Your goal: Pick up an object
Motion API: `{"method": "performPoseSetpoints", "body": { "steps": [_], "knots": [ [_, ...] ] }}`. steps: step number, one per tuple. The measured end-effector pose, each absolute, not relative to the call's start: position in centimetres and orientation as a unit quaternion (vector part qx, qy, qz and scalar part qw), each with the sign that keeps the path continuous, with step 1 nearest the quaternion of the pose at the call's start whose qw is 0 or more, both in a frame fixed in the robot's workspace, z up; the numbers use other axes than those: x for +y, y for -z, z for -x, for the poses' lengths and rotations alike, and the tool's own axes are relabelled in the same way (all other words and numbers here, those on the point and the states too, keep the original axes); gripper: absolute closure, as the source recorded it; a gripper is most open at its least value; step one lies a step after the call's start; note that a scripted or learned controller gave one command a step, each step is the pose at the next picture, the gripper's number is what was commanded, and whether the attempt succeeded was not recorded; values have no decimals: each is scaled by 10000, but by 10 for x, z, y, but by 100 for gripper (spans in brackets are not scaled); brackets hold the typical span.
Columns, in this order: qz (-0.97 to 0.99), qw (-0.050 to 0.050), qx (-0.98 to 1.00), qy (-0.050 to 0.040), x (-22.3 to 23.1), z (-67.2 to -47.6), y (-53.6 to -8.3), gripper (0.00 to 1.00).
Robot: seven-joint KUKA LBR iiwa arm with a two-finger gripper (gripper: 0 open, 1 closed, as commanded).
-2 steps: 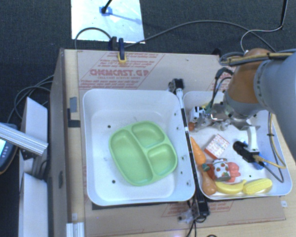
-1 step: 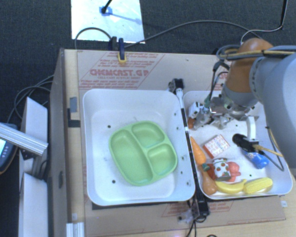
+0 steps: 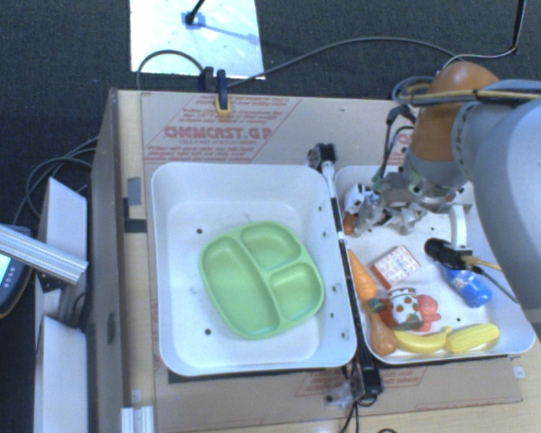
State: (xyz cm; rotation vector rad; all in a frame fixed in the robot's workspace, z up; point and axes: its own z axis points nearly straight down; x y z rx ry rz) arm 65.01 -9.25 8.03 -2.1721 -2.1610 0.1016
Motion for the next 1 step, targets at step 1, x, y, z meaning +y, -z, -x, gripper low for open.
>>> {"method": "performPoseSetpoints", "body": {
  "steps": [1],
  "knots": [
    [7054,190,-7085,-125,-108,-660,-80,0]
  ]
}}
